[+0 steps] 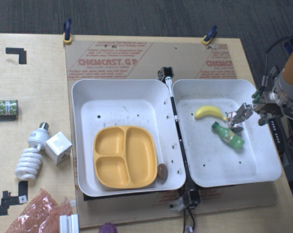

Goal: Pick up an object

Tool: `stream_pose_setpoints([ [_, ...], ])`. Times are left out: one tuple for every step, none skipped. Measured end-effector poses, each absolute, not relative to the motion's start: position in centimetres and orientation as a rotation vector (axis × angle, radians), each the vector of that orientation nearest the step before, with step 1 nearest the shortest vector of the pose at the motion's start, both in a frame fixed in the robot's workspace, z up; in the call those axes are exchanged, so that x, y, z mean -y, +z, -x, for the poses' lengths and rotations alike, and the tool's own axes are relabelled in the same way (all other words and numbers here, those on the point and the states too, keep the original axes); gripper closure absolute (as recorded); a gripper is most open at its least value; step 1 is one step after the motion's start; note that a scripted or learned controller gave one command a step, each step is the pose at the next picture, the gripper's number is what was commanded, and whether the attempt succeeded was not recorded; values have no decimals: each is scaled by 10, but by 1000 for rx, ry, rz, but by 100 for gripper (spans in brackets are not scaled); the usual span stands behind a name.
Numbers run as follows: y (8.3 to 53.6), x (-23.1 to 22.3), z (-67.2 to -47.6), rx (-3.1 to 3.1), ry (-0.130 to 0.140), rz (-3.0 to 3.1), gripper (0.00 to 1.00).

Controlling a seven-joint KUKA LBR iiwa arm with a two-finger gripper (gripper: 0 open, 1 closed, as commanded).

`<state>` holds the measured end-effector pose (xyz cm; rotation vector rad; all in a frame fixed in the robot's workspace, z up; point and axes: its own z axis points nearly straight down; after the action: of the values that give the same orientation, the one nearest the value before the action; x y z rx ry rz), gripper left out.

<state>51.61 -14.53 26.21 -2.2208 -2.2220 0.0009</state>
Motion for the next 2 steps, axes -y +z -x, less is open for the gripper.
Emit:
stream_pose_setpoints([
  [159, 151, -535, 2219, 2, 2223, 0],
  [92, 120, -527, 2220, 0, 2222, 0],
])
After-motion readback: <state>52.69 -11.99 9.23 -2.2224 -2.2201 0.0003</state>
